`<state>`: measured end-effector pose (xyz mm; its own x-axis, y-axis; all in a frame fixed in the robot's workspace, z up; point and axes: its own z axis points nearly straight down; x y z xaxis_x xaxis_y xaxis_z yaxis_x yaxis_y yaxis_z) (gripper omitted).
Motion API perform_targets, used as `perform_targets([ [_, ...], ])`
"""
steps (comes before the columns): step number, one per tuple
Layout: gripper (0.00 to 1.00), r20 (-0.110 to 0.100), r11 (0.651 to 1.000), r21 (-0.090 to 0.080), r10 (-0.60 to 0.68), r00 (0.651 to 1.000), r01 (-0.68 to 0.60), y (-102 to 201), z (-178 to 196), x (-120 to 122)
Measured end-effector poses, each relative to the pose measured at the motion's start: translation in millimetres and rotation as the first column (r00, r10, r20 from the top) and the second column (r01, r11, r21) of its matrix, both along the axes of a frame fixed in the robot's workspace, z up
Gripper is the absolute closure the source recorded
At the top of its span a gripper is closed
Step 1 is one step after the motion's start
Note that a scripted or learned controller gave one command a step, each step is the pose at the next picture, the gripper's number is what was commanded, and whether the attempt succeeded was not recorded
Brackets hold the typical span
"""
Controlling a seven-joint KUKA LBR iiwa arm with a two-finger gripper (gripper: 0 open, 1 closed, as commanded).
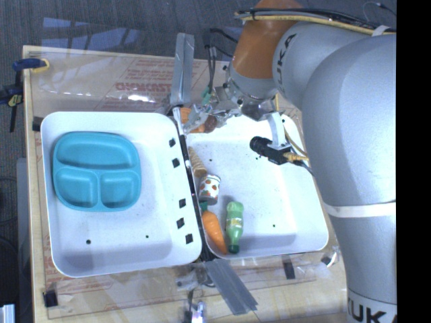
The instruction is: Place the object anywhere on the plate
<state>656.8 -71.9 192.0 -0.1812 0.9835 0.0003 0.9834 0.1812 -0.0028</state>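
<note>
A blue plate (96, 169) with three compartments lies in the left bin (155, 241). My gripper (202, 116) hangs low over the far left corner of the right bin (296, 200), close to the wall between the bins. A small brown thing (211, 122) and a bit of orange (183, 115) show right at the gripper; whether either is held is hidden. Along the right bin's left wall lie a brown roll-like item (196, 160), a small patterned can (209, 188), an orange carrot (213, 229) and a green bottle (234, 225).
The arm's grey body covers the right side of the right bin. A grey metal bar (182, 66) stands behind the bins, near the gripper. Black clips (182, 204) line the wall between the bins.
</note>
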Motion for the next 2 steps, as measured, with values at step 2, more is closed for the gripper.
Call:
perform_targets([
  [2,1.0,0.0,1.0,-0.001,-0.009,1.0,0.009,149.3,-0.8,-23.3],
])
